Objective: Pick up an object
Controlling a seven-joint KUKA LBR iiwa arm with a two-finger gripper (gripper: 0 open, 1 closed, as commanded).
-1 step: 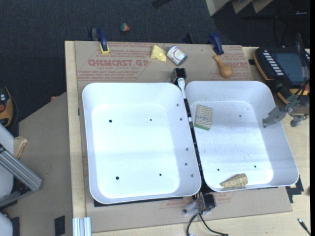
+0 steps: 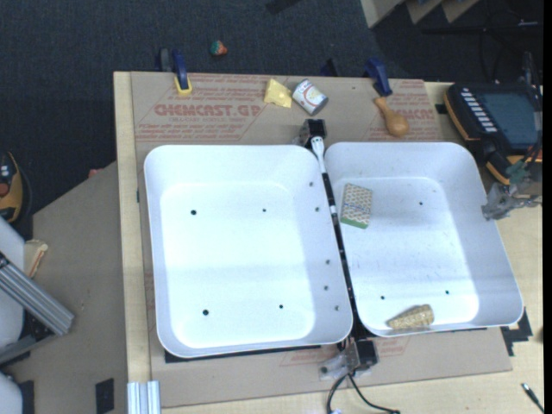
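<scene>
Two objects lie in the right bin (image 2: 483, 231). A small rectangular pad (image 2: 356, 205), beige and green with a dotted pattern, rests near the bin's left wall, toward the back. A tan, textured wedge-shaped piece (image 2: 410, 318) lies at the front edge of the same bin. The left bin (image 2: 172, 179) shows its white floor with a few black dots.
Behind the bins, the bench board carries a yellow scrap (image 2: 278, 94), a small white-and-grey can (image 2: 310, 97) and a wooden pear-shaped handle (image 2: 392, 119). Blue clamps (image 2: 180, 72) (image 2: 376, 76) grip the back edge. A black and orange device (image 2: 500, 115) and grey hardware (image 2: 507, 195) sit at the right.
</scene>
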